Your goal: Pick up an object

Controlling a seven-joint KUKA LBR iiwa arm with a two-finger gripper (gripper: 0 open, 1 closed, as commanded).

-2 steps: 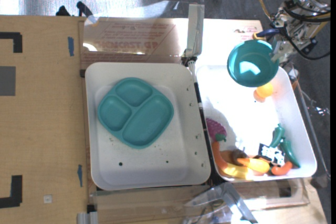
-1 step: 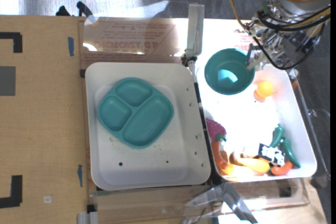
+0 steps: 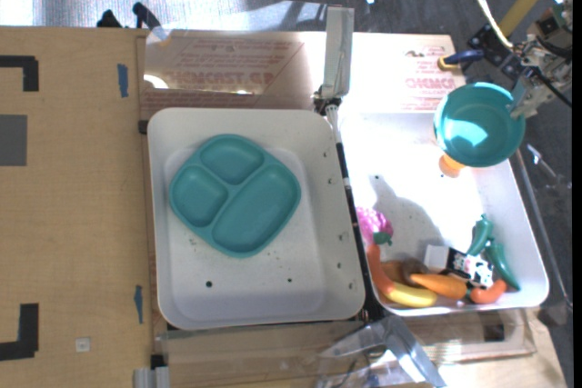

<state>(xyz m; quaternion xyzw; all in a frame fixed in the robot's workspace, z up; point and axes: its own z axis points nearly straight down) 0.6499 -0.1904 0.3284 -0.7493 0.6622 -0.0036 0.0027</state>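
- Two shallow white bins side by side on bench: left bin [image 3: 173, 286], right bin [image 3: 532, 241].
- Left bin: teal divided plate [image 3: 235, 193] with three compartments, lying flat near centre; a few dark specks on bin floor below it.
- Right bin, upper part: teal bowl [image 3: 479, 124] raised above far right corner, tilted, hollow facing camera; small orange object [image 3: 449, 165] showing just under its lower left rim.
- Gripper [image 3: 527, 95] at upper right, against bowl's right rim; rim appears pinched between fingers, contact partly hidden; width of opening cannot be told exactly.
- Right bin, near edge: cluster of toy food — pink piece [image 3: 371, 223], yellow banana [image 3: 406, 293], orange carrot [image 3: 439, 284], black-and-white cow figure [image 3: 476, 269], teal piece [image 3: 491, 250], touching or overlapping.
- Cardboard sheet [image 3: 68, 195] left of bins.
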